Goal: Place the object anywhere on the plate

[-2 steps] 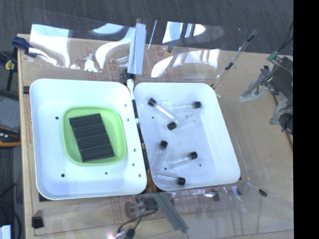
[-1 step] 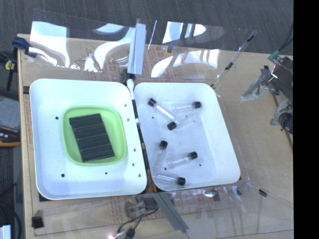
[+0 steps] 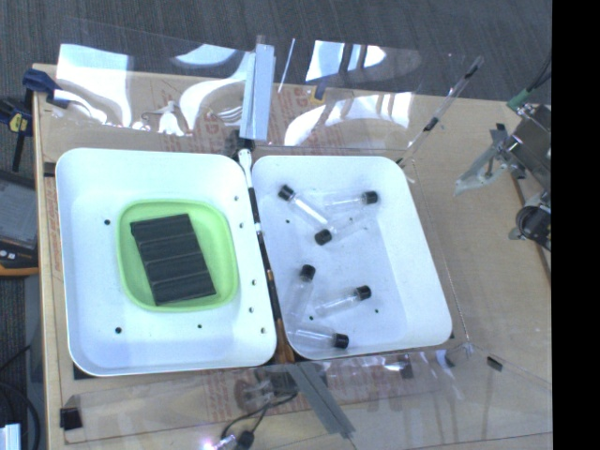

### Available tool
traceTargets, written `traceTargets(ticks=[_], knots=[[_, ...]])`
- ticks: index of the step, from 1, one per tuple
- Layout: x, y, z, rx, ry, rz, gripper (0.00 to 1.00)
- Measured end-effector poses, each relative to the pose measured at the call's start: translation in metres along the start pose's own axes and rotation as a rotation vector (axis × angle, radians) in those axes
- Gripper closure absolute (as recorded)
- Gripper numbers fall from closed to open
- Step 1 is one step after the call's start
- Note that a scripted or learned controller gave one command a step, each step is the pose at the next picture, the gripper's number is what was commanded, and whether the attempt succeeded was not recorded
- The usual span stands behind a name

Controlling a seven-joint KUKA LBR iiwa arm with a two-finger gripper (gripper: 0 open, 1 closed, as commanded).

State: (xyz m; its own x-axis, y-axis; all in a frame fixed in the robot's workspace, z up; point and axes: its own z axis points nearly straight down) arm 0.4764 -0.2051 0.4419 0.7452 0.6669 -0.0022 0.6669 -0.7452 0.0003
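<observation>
The gripper (image 3: 497, 160) sits at the bench's right edge, well clear of both bins, and from this angle I cannot tell whether it is open or closed; nothing visible is held in it. The bin nearer to it (image 3: 424, 284) holds six clear vials (image 3: 302, 206) with black caps, lying on their sides at scattered angles. Two of them lie close together in the part of the bin on the gripper's side. Beyond that bin, on the side farthest from the gripper, the second bin (image 3: 77, 251) holds a green plate (image 3: 223, 253), and a dark ridged block (image 3: 172, 259) lies flat on the plate, well inside its rim. If the block is the object, it is already where the task wants it and little remains. If a vial is meant, the carry has not begun, and several things could go wrong. A vial is round, smooth and transparent, so it may roll or squirt aside as the gripper closes, and the gripper could come up with nothing. Where vials lie close together, a descent may nudge a neighbour or catch two at once. The carry must also pass over the raised walls where the two bins meet, so a low path risks a knock there. On the plate, the block takes up much of the middle, so a vial set down may land on its ridges and roll off toward the rim.
</observation>
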Motion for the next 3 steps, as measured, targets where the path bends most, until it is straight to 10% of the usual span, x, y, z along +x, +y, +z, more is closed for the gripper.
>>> traceTargets(ticks=[3], knots=[[-0.004,0.0047,0.0,-0.004,0.002,0.221,0.0]])
